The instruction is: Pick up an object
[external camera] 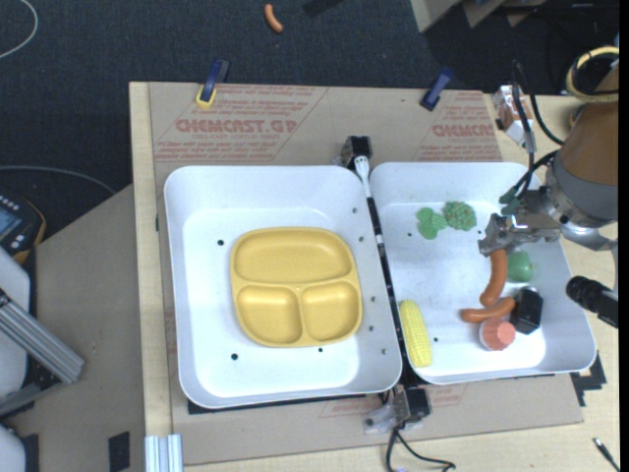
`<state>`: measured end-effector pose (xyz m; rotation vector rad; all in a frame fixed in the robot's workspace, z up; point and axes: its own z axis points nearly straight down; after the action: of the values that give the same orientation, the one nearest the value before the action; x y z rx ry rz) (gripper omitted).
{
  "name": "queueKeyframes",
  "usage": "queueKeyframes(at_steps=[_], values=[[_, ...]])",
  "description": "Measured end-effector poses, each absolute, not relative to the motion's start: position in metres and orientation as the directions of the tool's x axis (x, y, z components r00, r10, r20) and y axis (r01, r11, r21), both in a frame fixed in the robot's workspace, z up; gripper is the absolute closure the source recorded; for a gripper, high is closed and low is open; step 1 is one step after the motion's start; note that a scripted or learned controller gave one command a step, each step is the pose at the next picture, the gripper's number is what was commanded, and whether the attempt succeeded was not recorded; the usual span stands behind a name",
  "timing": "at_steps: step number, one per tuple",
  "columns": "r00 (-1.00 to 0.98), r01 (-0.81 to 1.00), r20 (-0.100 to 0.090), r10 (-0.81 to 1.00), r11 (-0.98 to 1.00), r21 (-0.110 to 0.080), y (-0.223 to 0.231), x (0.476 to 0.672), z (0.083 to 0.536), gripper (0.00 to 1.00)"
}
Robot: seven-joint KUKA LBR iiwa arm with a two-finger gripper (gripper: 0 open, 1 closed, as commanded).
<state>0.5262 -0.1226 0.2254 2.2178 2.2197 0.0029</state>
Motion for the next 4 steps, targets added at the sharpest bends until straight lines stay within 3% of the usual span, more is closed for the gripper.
queueKeyframes(at_steps=[2,3,4], values=[[-0.006,1.0,0.003,1.0,0.006,-0.004,-0.013,0.52,0.218,1.0],[-0.002,1.0,0.0,1.0,0.002,0.003,-0.004,0.515,0.235,1.0],[-0.002,1.0,0.0,1.0,0.002,-0.003,0.009,0.515,0.227,1.0]])
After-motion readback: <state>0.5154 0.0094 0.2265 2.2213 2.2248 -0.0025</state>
